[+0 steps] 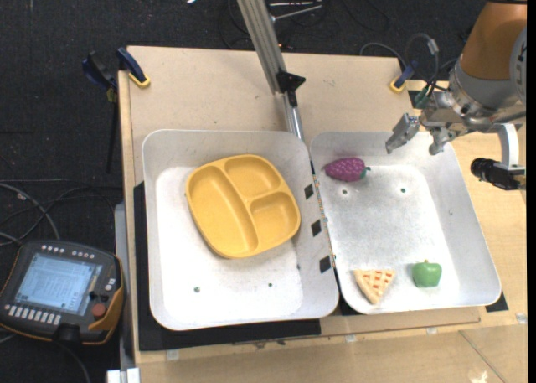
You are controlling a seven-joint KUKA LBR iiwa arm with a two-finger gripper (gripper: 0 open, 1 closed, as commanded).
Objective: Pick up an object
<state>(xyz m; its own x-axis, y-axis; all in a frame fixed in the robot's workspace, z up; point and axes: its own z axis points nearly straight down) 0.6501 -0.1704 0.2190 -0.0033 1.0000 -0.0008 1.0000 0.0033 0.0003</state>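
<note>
Three small toys in the right bin (469, 230). Purple bunch of grapes (346, 169) near the far left corner of that bin, lying on its side. Slice of pizza (373, 283) down near the front edge, a bit left of the middle. Green pepper (427, 273) just beside the pizza, on its right, not touching it. Both well apart from the grapes.

Gripper (417, 132) up over the far edge of the right bin, to the right of the grapes. Two fingers spread wide apart, pointing down. Nothing between them. Not touching any toy.

Grey arm (494, 46) with an orange band, coming in from the right side above the gripper.

Left bin (167, 281) right next to the right bin, edges touching. Yellow plate (243, 204) with three parts in the middle of the left bin, turned a little.

Both bins on a tan bench (201, 88). Yellow clamps at the far corners of the bench. Metal pole (260, 21) slanting up from the far edge between the bins. Handheld screen (57, 289) with buttons on the floor past the front left corner. Black cables on the dark floor.
</note>
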